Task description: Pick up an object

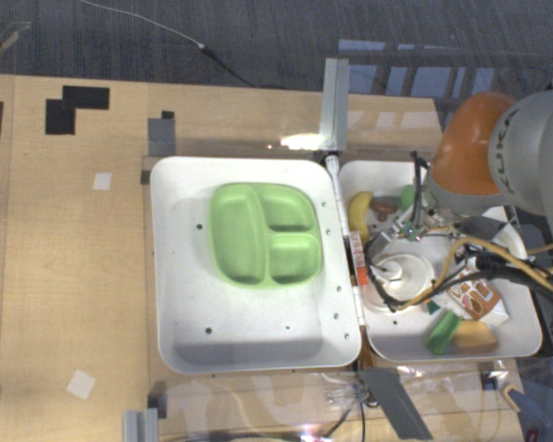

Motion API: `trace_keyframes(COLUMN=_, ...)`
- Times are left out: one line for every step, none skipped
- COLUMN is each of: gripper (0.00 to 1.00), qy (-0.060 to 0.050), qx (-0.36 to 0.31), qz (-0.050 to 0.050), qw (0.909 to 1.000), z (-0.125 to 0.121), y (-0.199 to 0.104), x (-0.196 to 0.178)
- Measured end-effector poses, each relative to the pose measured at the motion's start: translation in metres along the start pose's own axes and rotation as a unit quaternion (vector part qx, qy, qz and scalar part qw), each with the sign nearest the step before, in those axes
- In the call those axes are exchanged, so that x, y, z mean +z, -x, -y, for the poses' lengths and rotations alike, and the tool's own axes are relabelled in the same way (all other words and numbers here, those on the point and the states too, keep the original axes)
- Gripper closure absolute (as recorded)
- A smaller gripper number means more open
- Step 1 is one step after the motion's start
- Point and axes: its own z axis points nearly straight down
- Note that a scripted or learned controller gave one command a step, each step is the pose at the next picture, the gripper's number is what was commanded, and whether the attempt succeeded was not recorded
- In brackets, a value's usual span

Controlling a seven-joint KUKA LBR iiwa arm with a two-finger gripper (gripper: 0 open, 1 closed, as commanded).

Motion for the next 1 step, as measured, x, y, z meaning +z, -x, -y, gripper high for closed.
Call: trace_keyframes(gripper=0.00, qy=0.000, qx=0.023, qz=-0.003, qw=0.9997, z=0.0352, y=-0.0119, x=-0.0004)
